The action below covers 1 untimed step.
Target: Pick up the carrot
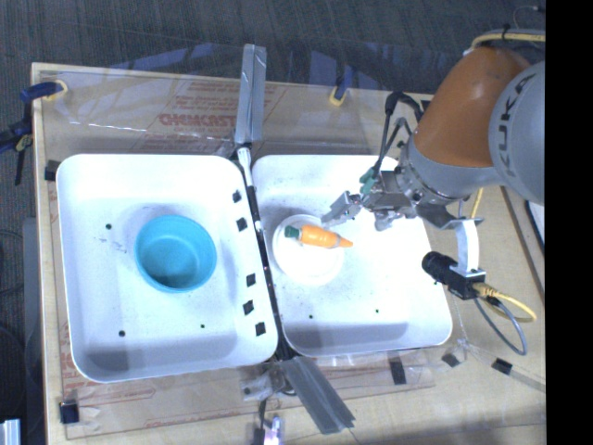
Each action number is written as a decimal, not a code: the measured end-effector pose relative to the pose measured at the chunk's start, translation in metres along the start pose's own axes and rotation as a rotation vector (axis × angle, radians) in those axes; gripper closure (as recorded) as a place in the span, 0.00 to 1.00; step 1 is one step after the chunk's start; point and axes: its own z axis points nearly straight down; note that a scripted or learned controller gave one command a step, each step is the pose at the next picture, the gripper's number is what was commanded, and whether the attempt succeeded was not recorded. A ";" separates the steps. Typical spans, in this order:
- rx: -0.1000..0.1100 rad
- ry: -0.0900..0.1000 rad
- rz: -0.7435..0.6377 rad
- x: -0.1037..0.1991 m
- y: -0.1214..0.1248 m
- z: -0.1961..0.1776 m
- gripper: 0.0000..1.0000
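Observation:
An orange carrot [319, 238] with a green top lies across a small white plate [307, 259] in the right bin [352, 327], near its left wall. My gripper [357, 211] hovers just above and right of the carrot, fingers [335, 210] spread open, nothing between them. The carrot lies a short way below the left fingertip, apart from it.
A blue bowl [176, 251] sits in the left bin [93, 341]. A metal divider bar [250, 100] runs between the bins. A black cable connector [449, 272] hangs from the arm over the right bin's right side. The bench edge carries clamps.

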 end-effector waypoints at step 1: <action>-0.001 -0.001 -0.191 0.005 0.049 0.096 0.00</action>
